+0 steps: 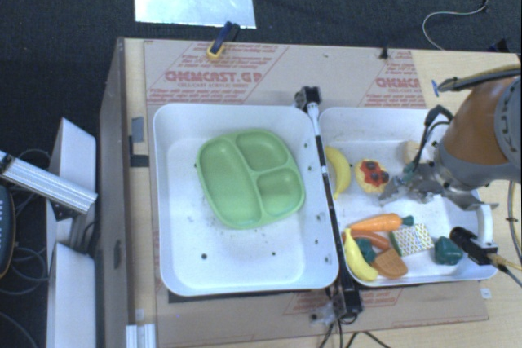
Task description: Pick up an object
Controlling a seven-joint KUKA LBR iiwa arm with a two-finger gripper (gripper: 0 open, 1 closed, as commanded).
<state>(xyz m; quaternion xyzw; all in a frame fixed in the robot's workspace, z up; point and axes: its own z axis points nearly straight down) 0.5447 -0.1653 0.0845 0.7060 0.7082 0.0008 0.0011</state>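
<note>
Robot arm (481, 130) reaching into right bin (359, 120), end effector (408, 183) low beside a round yellow-and-red toy (373, 174), grip state impossible to tell, carrot (382, 222), bananas (338, 169) nearby, green tray (249, 178) in left bin (183, 257).

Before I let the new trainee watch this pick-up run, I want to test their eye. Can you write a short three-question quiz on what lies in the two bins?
1. True or false: the pale green three-compartment plastic plate lies in the left white bin.
2. Multiple choice: the orange toy carrot in the right white bin lies nearest to (A) the plate, (B) the checkered block, (C) the blue-and-yellow clamp on the bench.
3. Fill in: the two-finger gripper hangs over the ____ bin.

Key: 1 true; 2 B; 3 right.
</note>
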